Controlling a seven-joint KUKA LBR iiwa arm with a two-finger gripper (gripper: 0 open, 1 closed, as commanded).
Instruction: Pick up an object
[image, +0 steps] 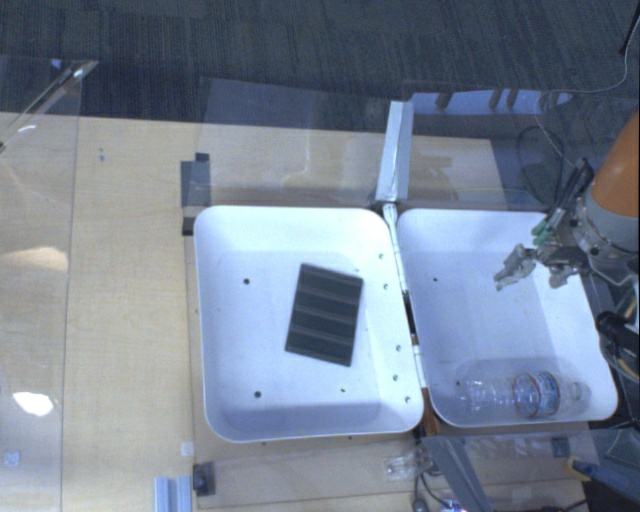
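**Colours and patterns on the bench**
Both bins (215, 300) were white; the ridged pad (324, 314) was dark grey; the bottle (520, 392) was clear with a blue label; the bench (100, 300) was pale wood.

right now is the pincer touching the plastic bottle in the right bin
Apart. The camera view shows the pincer over the upper part of the right bin, while the clear plastic bottle lies along the bin's lower edge, with bare white floor between them.
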